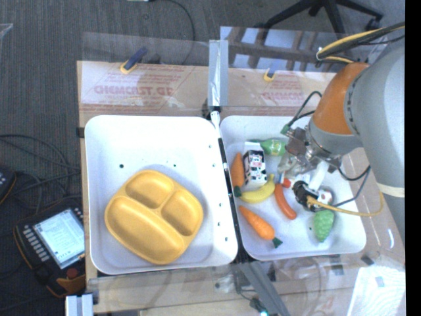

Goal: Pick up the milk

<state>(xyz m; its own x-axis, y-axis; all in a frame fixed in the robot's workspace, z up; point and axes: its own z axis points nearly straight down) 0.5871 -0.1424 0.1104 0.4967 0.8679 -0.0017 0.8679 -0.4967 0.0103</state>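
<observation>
Camera view: milk (254,166) carton lies in right bin (342,245), upper-left part, just beside an orange carrot (237,170) on its left and touching a banana (259,191) below. Green item (272,147) near its top right. Gripper (289,170) hovers just right of milk, nothing visibly between its fingers; opening width cannot be told. Yellow divided tray (154,214) sits in left bin (112,137).

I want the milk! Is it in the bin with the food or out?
In. The milk lies in the right bin, between a carrot and the gripper, above a banana.
</observation>
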